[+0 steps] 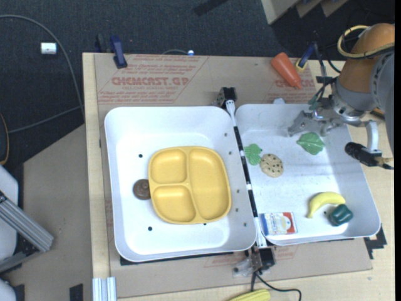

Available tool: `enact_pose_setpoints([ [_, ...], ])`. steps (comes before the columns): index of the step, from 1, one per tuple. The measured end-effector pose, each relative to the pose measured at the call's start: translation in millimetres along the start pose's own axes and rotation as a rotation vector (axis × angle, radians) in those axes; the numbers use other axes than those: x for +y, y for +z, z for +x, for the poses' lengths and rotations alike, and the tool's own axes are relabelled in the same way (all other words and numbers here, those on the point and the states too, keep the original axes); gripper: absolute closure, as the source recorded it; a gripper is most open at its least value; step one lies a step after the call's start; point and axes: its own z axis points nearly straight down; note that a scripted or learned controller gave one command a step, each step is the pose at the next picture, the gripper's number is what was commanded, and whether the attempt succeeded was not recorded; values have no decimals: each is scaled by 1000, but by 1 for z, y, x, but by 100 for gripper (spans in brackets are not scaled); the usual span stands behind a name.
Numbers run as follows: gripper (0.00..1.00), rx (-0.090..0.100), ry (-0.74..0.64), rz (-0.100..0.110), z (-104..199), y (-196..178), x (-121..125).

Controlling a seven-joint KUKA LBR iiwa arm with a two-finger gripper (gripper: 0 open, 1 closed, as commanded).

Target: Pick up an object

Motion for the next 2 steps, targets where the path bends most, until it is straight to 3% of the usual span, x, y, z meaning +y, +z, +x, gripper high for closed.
enact_pose_setpoints([
  [1, 0, -2, 2, -2, 9, -10, -23],
  [2, 0, 4, -1, -2, -10, -1, -59],
])
